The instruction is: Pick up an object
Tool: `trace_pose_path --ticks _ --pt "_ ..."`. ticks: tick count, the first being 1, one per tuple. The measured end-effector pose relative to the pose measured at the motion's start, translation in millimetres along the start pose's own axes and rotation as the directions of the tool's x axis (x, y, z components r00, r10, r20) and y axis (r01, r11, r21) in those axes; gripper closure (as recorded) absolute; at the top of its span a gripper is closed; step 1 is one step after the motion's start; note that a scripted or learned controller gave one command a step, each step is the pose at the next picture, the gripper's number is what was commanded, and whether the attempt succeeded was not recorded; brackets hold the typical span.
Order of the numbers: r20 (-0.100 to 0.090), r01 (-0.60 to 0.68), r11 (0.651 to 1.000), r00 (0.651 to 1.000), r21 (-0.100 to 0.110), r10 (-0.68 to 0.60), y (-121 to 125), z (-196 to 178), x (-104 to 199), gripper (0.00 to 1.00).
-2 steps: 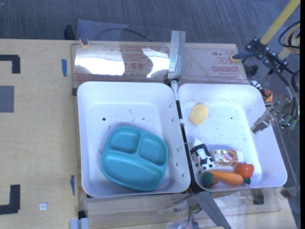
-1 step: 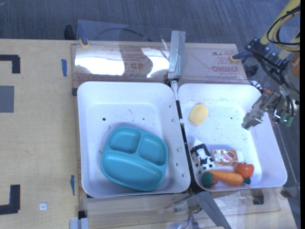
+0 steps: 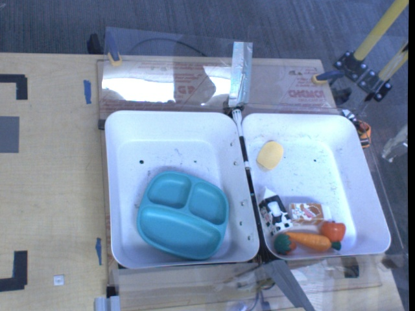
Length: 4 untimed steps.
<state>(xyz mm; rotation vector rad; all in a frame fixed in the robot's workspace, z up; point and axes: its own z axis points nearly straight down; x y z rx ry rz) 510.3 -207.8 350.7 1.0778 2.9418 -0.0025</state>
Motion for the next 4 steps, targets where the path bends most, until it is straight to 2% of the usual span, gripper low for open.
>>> trace_pose_path --ticks 1,2,3,4 --pt "-0.007 0.215 0.977 0.977 -0.002 -0.215 53 12 47 1.00" --pt "-0.006 0.353 0.935 0.935 -0.003 -0.353 59 16 68 1.00" --pt "-0.002 0.566 0.825 0.825 -0.005 -0.566 116 19 91 1.00" --pt "0.003 0.483 0.876 0.876 0.000 -0.483 69 -42 -4 1.00"
